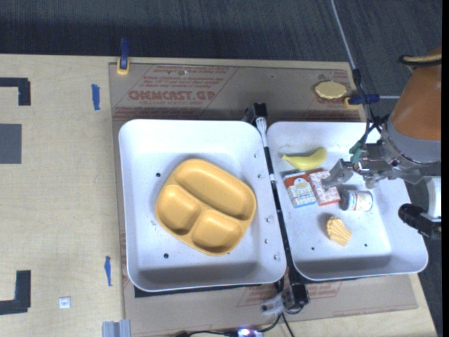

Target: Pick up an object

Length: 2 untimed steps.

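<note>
The tool (342,175) hung over the right white bin (393,258), its grip impossible to tell, beside a small white-labelled jar (358,201) and flat red-and-white packets (311,188).

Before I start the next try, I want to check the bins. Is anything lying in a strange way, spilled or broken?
Nothing looks spilled or broken. The yellow divided tray lies upside down and askew in the left bin. In the right bin, the small jar lies on its side beside the end effector.
</note>
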Each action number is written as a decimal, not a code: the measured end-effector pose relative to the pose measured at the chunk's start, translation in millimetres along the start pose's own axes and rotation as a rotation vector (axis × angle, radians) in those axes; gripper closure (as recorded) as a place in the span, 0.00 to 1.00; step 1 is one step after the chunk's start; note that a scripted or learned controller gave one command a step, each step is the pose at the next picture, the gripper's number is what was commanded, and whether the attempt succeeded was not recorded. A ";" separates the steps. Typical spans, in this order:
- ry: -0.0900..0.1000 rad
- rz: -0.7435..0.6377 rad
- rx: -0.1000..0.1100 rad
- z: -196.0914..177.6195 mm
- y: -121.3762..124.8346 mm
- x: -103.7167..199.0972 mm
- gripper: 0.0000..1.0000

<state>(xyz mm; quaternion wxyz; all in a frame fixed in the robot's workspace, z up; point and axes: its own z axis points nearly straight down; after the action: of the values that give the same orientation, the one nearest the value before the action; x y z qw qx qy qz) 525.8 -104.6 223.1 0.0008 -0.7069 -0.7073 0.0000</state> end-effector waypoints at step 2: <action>-0.004 0.002 -0.009 126.6 -28.0 -33.3 1.00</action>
<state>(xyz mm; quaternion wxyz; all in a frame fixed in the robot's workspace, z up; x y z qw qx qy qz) 497.7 -137.8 96.5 -0.0038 -0.7078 -0.7064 -0.0017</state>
